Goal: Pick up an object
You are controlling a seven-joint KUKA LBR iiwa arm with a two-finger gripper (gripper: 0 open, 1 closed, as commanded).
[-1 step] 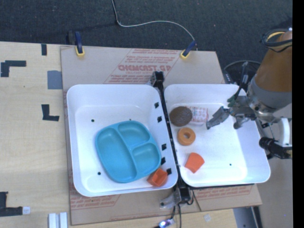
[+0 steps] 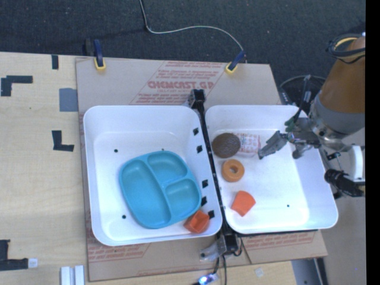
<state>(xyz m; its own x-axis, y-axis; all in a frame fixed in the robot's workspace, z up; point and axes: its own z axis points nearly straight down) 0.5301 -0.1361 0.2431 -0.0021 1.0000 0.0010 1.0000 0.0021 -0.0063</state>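
The right bin [image 2: 309, 218] holds a brown round object [image 2: 225, 145], a white packet with red print [image 2: 250, 142] just right of it, an orange ring [image 2: 233, 170] and an orange-red wedge [image 2: 243, 202]. My gripper [image 2: 280, 152] hangs over the right bin's upper right part, just right of the white packet. Its fingers are spread open with nothing between them. One fingertip [image 2: 265, 152] points toward the packet's lower right corner.
The left bin [image 2: 95, 159] holds a blue divided tray [image 2: 160, 187] and a small orange-red object [image 2: 198, 221] at its front right corner. A black divider [image 2: 206, 159] runs between the bins. A cable crosses the dark floor behind the bench.
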